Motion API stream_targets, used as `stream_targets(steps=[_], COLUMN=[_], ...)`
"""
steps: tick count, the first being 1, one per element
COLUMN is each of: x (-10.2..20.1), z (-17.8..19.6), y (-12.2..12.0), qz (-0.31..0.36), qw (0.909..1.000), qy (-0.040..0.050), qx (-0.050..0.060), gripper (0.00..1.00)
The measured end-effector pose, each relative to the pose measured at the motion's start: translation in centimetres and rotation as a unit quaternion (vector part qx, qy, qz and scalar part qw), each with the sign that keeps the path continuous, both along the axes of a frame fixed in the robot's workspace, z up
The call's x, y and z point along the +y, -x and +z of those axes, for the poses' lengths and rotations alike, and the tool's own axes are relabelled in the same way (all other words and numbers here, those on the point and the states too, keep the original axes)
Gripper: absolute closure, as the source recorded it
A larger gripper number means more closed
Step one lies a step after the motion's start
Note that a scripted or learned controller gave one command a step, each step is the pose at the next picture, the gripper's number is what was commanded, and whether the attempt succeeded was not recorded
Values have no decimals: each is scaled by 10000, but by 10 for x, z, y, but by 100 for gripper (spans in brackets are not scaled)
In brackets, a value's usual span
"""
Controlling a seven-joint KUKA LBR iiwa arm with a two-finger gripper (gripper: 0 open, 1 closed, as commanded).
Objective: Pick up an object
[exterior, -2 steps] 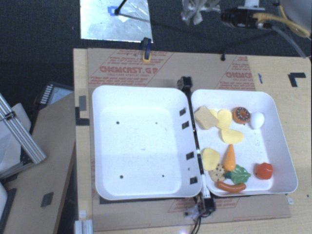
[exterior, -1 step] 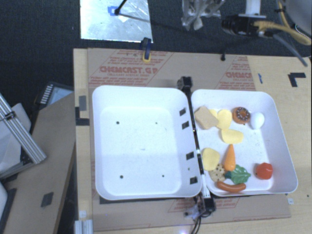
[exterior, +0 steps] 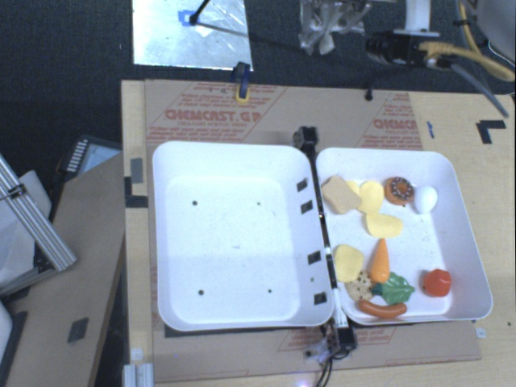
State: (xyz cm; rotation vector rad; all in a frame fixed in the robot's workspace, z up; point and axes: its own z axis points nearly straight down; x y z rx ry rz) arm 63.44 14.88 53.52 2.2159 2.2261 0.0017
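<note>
Gripper [exterior: 321,35] is hanging at the top of the view, well above both bins and away from every object; whether it is spread or closed cannot be told. Toy foods are lying in the right bin [exterior: 461,216]: a bread slice [exterior: 340,194], a donut [exterior: 398,189], a white egg [exterior: 425,198], a carrot [exterior: 380,259], a red tomato [exterior: 436,282] and a sausage [exterior: 382,309]. Beside it, the left bin [exterior: 234,232] is sitting on the bench.

Bins [exterior: 226,156]: my two trays look smooth white plastic, slightly glossy.
Board [exterior: 339,107] beneath bins: matt brown paper facing, printed red.
Sheet [exterior: 189,22] behind board: shiny metal.
</note>
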Motion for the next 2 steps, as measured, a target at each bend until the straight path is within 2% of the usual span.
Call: stream_targets(steps=[2], x=[8], z=[0], y=[22], qz=[-3], qw=[10000], qy=[0], qx=[1], gripper=[100])
